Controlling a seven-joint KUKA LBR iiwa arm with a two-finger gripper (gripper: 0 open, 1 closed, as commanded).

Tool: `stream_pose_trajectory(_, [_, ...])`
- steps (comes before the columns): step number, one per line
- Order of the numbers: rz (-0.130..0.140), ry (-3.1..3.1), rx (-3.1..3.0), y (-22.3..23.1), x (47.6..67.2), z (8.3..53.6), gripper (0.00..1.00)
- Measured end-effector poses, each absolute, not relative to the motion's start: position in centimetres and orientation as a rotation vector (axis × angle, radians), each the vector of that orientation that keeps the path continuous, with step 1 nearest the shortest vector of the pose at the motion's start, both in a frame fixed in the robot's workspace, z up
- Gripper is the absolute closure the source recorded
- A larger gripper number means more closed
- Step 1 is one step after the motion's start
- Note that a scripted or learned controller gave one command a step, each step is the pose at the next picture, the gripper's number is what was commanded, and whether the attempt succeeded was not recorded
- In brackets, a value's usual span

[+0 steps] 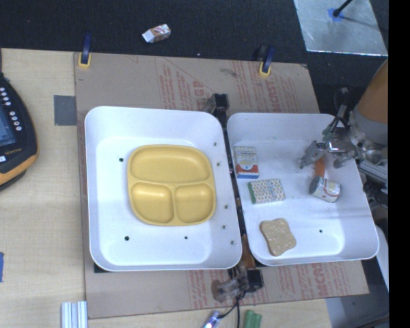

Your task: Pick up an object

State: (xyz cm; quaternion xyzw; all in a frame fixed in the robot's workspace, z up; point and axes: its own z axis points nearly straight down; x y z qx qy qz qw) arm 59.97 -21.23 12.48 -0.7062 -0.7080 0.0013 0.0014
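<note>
Currently a robot arm reaches in from the right edge of the view and lowers its end effector point(320, 157) into the right bin point(348, 248), one of two shallow white bins side by side on the desk point(27, 251). The metal fingers look spread apart, pointing down toward the bin floor, with nothing visibly held between them; the picture is too coarse to be sure of the exact gap. Directly under and just beside the fingertips lie a thin orange stick-like item point(319, 167) and a small pale can-like object point(326, 189), lying on its side. Further left in the same bin sit a small printed card point(246, 161), a speckled green sponge-like block point(266, 190) and a tan toast-shaped piece point(278, 236). The left bin point(102, 251) holds a yellow divided plate point(171, 184).

The step in hand appears to be the approach, with no pick made yet. The likely target is the orange item or the can beside it. The next move calls for settling over one item alone, descending, closing, then lifting.
</note>
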Motion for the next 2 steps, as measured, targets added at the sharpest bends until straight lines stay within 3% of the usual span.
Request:
stream_pose_trajectory(1, [0.001, -2.223, -2.217, -21.2, 65.6, 9.7, 0.00])
stream_pose_trajectory(2, [0.002, -2.223, -2.216, -21.1, 63.0, 9.2, 0.00])
